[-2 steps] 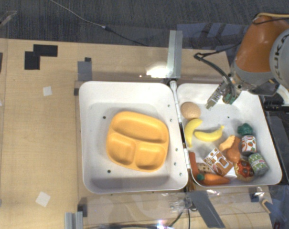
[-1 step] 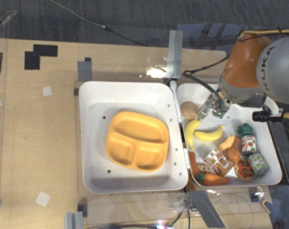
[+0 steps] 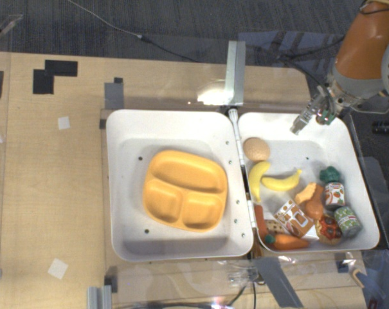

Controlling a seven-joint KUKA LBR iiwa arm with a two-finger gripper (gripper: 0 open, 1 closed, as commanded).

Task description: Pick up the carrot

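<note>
From the camera view, the carrot (image 3: 289, 241) lies at the near edge of the right bin (image 3: 290, 148) among crowded toy food, probably light, stiff and smooth, best pinched across its thick middle, while the gripper (image 3: 301, 122) hovers far above, finger state impossible to tell

floor: dark grey carpet (image 3: 149, 5), thin cable (image 3: 85, 10) ran across it
bench: pale wood top (image 3: 46, 192), black patches (image 3: 53, 74)
</note>
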